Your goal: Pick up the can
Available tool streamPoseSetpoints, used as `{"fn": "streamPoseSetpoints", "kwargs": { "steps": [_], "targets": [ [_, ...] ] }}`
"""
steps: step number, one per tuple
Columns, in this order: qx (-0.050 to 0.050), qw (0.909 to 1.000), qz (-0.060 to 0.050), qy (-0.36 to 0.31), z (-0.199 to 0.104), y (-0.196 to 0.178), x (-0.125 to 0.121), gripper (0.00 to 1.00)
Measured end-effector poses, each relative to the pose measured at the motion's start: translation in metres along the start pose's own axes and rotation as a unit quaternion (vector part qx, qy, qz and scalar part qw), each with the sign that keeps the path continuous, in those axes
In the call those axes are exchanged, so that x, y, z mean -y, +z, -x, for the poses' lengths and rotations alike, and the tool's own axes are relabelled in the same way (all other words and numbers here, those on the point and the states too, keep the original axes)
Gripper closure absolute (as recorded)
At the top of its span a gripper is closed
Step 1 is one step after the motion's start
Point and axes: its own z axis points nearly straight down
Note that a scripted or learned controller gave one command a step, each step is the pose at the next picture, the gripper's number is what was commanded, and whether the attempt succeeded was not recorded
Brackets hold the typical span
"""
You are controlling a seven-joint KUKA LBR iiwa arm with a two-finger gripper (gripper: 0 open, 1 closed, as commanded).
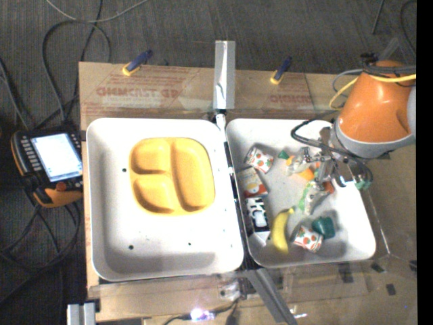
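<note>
Reaching in from the right, the arm (375, 110) hung over the upper right part of the right bin (369, 249), with its orange band standing out above the wrist. The gripper (326, 171) was low inside this bin, among cables and small objects, and it was not possible to tell how wide it stood or whether it had hold of anything. The can (259, 158) lay on its side in the upper left part of the same bin, well apart from the gripper. It was short and white, with orange and red spots and a little green on its wall, and its round end pointed to the left. A second can of a similar pattern (308, 238) lay near the lower edge of the bin, just beside a dark green object (324, 226). A yellow banana (280, 230) rested to the left of that second can. A black and white package (256, 210) lay along the left wall of the bin. The left bin (108, 249) held a yellow divided tray (172, 175) in its middle. A handheld device with a lit screen (49, 158) lay on the floor, to the left of the bench.
</note>
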Motion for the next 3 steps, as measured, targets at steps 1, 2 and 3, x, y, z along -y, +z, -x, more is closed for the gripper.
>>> {"fn": "streamPoseSetpoints", "kwargs": {
  "steps": [1,2,3],
  "targets": [
    [0.001,0.9999,-0.001,-0.017,0.074,0.061,-0.007,0.00],
    [0.000,0.9993,-0.004,-0.037,0.116,0.074,-0.024,0.00],
    [0.011,0.9993,-0.004,-0.035,0.121,0.063,-0.026,1.00]
  ]
}}
